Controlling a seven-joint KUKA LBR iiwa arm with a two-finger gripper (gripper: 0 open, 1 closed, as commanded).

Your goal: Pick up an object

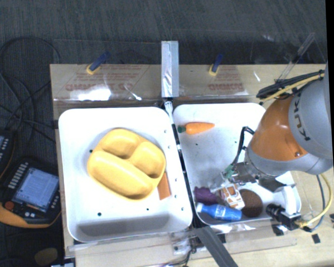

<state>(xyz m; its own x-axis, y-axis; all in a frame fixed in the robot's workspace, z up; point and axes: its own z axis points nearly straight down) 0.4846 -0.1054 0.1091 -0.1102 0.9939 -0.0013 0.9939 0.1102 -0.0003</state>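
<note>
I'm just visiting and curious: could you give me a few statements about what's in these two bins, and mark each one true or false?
1. The big yellow thing lies in the left bin. True.
2. The carrot lies in the left bin. False: it is in the right bin, near its far edge.
3. The blue bottle lies near the right bin's front edge. True.
4. The arm reaches over the left bin. False: it is over the right bin.

A robotics lab: a KUKA arm (pixel 301 134) at three o'clock over two white bins (pixel 68 163), teach pendants (pixel 30 193) and loose cables (pixel 18 71) at nine o'clock.
</note>
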